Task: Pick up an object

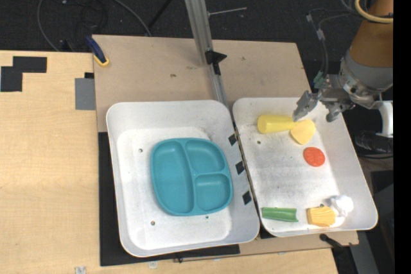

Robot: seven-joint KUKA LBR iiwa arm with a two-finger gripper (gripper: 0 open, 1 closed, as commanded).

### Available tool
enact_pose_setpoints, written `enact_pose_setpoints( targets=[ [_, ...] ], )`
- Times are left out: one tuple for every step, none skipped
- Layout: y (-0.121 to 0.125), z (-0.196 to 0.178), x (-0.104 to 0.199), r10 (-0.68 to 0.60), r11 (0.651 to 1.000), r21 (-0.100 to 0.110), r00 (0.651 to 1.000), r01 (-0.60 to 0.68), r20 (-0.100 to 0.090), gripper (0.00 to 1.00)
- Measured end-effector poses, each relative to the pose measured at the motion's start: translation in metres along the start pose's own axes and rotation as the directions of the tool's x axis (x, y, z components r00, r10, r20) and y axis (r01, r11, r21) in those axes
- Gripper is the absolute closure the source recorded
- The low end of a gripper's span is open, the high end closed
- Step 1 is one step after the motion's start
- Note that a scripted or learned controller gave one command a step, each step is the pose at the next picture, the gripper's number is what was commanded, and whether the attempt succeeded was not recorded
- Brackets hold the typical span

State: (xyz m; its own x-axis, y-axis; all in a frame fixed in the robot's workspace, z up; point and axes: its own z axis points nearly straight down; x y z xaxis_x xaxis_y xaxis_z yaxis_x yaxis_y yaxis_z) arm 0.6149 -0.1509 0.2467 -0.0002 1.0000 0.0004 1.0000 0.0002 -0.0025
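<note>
Overhead, the surface (58, 157) of pale wood carries two shallow white bins side by side, their inner rims nearly touching along a seam marked by small black clips. Left bin (128, 215) holds a teal divided plate (191, 175) of smooth plastic with rounded corners and three compartments; bare white floor rings the plate on every side, widest toward the near rim. Right bin (282, 170) has a scuffed, grey-speckled floor with a broad open patch in its middle.

Near that bin's far rim lie a yellow cylinder (273, 124) on its side and a yellow rounded wedge (303, 132), touching or almost so. Just beside the wedge, toward the near side, sits a flat orange-red disc (314, 156). Along the near rim rest a green oblong block (279, 214), a ridged yellow piece like a corn cob (321, 217) and a small white lump (341, 205) close against the corn piece at the corner.

The gripper (316, 109) hangs over the far right part of the right bin, at the end of the grey arm (369, 67) with its orange band. Its jaws are spread apart, one dark finger tipping toward the far end of the wedge and cylinder, the other out near the bin's right rim; nothing sits between them. Whether the left fingertip touches the yellow pieces cannot be told.

An upright aluminium post (196, 16) stands behind the bins.
</note>
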Motion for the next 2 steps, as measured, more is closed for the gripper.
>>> enact_pose_setpoints(
  targets=[
    [0.003, 0.045, 0.002, -0.001, 1.000, 0.005, 1.000, 0.001, 0.000, 0.00],
    [-0.005, 0.099, -0.004, 0.001, 1.000, 0.006, 1.000, -0.001, -0.001, 0.00]
  ],
)
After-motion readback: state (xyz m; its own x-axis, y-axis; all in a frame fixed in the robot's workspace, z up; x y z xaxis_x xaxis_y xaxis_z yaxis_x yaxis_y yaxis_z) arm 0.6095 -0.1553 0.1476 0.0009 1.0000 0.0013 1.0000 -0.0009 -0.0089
